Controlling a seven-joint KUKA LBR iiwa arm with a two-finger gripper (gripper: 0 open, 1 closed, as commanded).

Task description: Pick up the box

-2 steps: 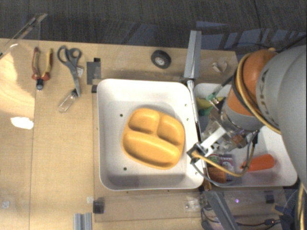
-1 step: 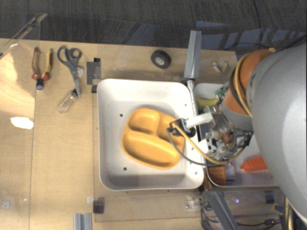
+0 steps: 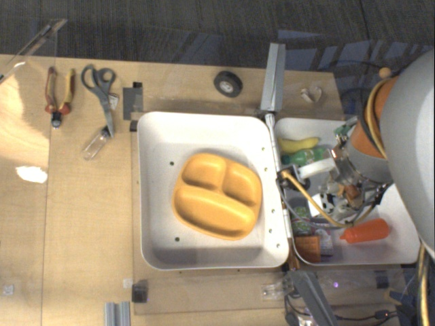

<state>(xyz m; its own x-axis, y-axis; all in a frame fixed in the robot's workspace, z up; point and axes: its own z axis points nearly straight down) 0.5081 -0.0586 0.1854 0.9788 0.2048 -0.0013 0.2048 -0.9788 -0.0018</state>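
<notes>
Down in the crowded right bin (image 3: 408,250), the gripper (image 3: 343,192) sits among clutter; whether it is released or clenched cannot be told. Near the bin's front-left corner lies the brown box (image 3: 309,246), touching the wall. A banana (image 3: 298,143), green bottle (image 3: 306,157) and orange object (image 3: 365,231) crowd around. Beside it, the left bin (image 3: 156,182) holds a yellow moulded tray (image 3: 217,194), with bare floor around.

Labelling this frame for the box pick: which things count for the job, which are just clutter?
Job:
- gripper, low in the right bin
- box: cannot single one out in the pile beneath it

Lying about:
- yellow moulded piece in the left bin
- banana
- orange item
- scissors, pliers, tape roll on the bench
</notes>
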